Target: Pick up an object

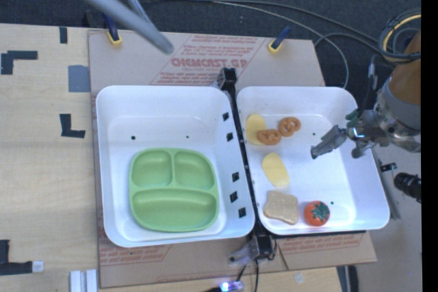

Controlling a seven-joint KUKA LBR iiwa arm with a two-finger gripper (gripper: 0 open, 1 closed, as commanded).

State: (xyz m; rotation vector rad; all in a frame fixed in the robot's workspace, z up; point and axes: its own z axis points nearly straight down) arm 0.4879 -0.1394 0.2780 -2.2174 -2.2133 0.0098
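The right bin (356, 100) holds several toy foods. Two brown pretzels (289, 125) (269, 137) lie near its back left, beside a pale yellow piece (254, 125). A second yellow piece (276, 169) sits in the middle. A bread slice (282, 206) and a red tomato (316, 213) lie by the front wall. My gripper (341, 146) hangs over the bin's right side, tilted, open with nothing between its fingers. It is well right of the pretzels and above the tomato in the picture.
The left bin (109, 106) contains a green divided plate (174, 189). A black divider (236, 154) runs between the bins. Cables cross the dark floor behind, and the arm's grey body (404, 113) stands at the right bin's right wall.
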